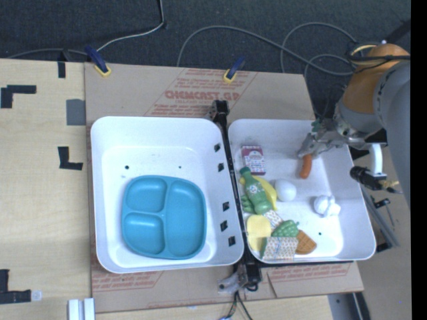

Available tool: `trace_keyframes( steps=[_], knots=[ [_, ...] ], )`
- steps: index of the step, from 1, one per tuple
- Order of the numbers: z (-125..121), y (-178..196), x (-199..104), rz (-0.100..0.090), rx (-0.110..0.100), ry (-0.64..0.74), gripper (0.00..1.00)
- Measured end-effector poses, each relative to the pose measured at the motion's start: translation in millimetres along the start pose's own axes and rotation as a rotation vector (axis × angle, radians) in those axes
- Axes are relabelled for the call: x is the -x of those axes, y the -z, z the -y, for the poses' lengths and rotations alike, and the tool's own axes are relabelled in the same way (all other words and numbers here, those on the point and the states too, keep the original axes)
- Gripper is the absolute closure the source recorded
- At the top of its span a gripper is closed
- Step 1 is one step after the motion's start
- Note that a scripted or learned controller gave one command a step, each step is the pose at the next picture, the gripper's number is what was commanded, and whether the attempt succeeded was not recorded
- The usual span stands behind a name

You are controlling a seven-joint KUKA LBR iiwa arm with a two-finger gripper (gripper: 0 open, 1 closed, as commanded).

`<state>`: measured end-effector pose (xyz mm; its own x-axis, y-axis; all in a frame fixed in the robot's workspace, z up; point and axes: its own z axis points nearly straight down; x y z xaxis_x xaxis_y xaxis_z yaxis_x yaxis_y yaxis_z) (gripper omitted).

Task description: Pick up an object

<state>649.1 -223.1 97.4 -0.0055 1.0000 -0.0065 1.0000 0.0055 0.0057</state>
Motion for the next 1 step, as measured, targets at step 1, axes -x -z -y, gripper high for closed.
trace_keyframes(
  steps=[1],
  knots=[
    [-19.3,-12.1,-64.9,-0.008,-0.010,-0.003,1.00]
  ],
)
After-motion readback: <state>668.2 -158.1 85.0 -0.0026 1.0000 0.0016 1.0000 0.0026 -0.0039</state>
